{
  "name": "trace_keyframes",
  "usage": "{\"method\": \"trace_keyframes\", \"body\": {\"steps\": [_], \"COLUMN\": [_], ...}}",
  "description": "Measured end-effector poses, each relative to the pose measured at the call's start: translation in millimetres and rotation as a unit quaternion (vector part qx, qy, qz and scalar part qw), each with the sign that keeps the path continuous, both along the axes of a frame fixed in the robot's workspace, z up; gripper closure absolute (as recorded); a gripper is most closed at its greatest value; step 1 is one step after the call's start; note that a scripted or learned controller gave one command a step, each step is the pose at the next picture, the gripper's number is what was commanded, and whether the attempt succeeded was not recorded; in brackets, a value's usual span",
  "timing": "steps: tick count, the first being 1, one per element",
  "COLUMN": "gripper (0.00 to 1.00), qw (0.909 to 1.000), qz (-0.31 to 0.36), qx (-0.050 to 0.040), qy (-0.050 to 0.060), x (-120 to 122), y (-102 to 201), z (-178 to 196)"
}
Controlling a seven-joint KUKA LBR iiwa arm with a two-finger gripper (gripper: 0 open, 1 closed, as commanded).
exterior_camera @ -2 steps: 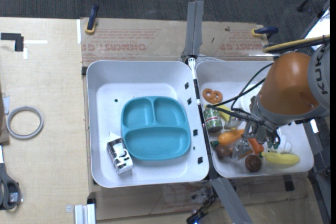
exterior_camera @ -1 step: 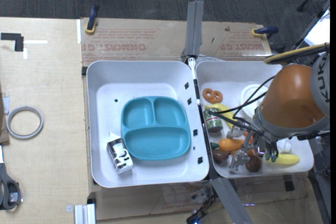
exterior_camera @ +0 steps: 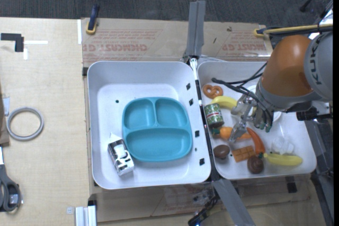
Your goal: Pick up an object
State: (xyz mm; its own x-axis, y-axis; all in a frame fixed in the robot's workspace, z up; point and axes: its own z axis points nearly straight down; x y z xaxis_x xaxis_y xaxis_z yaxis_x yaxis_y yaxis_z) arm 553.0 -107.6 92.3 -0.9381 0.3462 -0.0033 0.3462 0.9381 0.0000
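So the arm is leaning in from the right with the gripper (exterior_camera: 239, 129) down low over the right bin (exterior_camera: 304, 159), right in the middle of the toy food pile, and honestly whether it's spread wide or pinched together can't be told from this angle, the whole tip just blurs into the clutter under it. The stuff it could grab is all crammed together: a pretzel (exterior_camera: 212, 91) near the top, a yellow banana (exterior_camera: 224, 102) just below it, a small green can (exterior_camera: 214, 114), an orange piece (exterior_camera: 226, 133) touching the tip area, a long orange carrot-looking thing (exterior_camera: 255, 140), a waffle-ish square (exterior_camera: 243, 154) and two brown lumps (exterior_camera: 221, 152). A second banana (exterior_camera: 284, 159) sits near the bottom edge. The left bin (exterior_camera: 100, 114) has a blue divided plate (exterior_camera: 157, 129) and a little black-and-white box (exterior_camera: 121, 156), well apart from the action. The risk looks like the crowding, since closing here could catch two items at once or just nudge a round piece sideways. Smooth plastic food probably squirts out of a partial pinch, and the can may roll if bumped.
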Motion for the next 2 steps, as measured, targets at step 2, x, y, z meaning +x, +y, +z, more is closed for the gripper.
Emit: {"method": "trace_keyframes", "body": {"steps": [2], "gripper": [0.00], "qw": [0.9937], "qz": [-0.112], "qx": [0.0004], "qy": [0.000], "x": [12], "y": [10], "z": [0]}}
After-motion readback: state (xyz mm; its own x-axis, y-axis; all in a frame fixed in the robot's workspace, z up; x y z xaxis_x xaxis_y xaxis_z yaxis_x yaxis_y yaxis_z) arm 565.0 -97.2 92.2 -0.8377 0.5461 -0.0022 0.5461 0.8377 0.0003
